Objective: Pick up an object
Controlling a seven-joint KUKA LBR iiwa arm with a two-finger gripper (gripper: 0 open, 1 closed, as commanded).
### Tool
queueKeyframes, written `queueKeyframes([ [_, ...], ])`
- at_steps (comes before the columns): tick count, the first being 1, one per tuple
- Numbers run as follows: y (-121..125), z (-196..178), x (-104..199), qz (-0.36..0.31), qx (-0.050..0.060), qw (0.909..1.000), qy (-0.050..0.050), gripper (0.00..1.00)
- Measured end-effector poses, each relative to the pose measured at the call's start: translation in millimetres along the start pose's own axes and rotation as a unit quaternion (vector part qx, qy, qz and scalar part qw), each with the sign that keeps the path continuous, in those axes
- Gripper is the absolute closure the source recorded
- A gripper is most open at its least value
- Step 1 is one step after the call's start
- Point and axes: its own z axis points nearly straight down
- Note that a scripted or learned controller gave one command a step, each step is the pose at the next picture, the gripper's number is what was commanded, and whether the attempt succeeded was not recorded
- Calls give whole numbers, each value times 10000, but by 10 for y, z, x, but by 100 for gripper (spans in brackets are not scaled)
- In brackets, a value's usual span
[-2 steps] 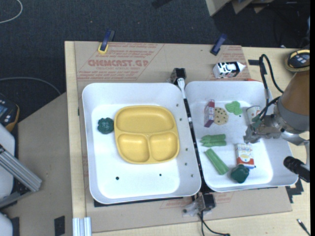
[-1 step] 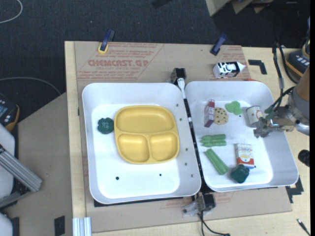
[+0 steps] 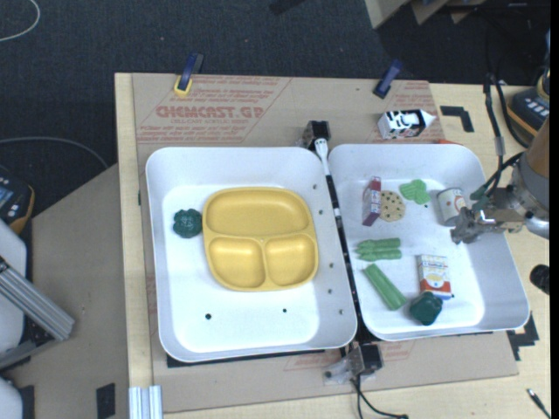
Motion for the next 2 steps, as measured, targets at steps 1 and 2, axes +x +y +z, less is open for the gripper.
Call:
queueKeyframes([
  [1, 285, 102, 428, -23, 1, 10000, 9, 100],
  [2, 557, 70, 777, -22, -5, 10000, 9, 100],
])
